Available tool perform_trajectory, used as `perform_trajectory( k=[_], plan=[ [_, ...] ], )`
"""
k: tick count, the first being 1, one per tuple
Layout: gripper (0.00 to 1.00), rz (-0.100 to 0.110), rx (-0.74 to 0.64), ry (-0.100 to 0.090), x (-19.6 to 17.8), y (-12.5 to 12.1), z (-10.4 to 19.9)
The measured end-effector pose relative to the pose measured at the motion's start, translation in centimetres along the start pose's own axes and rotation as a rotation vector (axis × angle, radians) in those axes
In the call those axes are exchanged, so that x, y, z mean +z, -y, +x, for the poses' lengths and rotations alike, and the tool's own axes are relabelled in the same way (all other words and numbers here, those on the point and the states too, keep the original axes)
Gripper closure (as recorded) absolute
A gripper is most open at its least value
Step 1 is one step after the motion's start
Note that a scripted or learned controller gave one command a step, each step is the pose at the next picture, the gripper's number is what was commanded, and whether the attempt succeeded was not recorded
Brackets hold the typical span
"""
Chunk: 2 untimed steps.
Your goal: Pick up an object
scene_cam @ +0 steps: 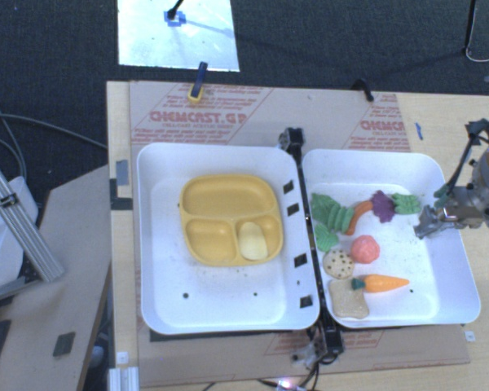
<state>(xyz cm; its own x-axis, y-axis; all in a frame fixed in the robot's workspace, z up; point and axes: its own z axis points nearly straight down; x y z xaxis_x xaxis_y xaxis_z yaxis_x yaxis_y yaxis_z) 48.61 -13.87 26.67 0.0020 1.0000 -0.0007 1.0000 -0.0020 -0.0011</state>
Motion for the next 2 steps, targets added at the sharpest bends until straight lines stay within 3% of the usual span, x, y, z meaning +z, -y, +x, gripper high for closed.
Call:
perform_trajectory(
  k=[1,2],
  plan=[
    [1.0,0.001,0.0,0.0,5.7,0.0,-3.2],
    [1.0,0.0,-0.001,0.001,11.7,-2.4,-7.0]
  ],
)
